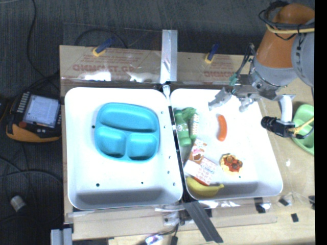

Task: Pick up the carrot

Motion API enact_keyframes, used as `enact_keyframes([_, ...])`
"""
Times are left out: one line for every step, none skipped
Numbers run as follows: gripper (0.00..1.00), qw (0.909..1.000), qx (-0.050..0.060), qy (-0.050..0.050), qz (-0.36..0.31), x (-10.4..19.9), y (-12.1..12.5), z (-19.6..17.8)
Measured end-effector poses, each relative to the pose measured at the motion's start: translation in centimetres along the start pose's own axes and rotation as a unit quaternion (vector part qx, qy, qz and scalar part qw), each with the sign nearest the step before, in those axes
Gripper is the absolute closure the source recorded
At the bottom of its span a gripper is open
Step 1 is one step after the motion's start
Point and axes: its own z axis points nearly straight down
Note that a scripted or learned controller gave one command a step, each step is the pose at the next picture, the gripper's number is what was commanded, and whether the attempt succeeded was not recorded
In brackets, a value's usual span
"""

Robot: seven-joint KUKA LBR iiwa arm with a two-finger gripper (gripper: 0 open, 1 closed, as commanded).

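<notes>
Carrot (222, 127) first: it lies on the floor of the right bin (258, 152), a small orange-red stick with rounded ends, smooth and plain against the white; its long axis runs nearly straight from the bin's far wall toward its near wall, with only a slight tilt. We place the pincer (232, 100) just beyond the carrot's far end and a touch to the side of it, close to the bin's far wall, hanging under the grey and orange arm (280, 50); the two pale fingers read as spread apart, with nothing between them. So the carrot sits a short way nearer the bin's front wall than the pincer does (near, but apart); we judge the coming move to be a short shift that way and a descent, with the fingers set across the stick's narrow width. Beside the carrot, well apart, lie a green packet (184, 122) and a small red-and-yellow toy (231, 163).
</notes>
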Motion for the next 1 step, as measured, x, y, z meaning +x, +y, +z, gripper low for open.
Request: enact_keyframes([0.0, 0.9994, 0.0, 0.0, 0.035, -2.84, -0.03, 1.81])
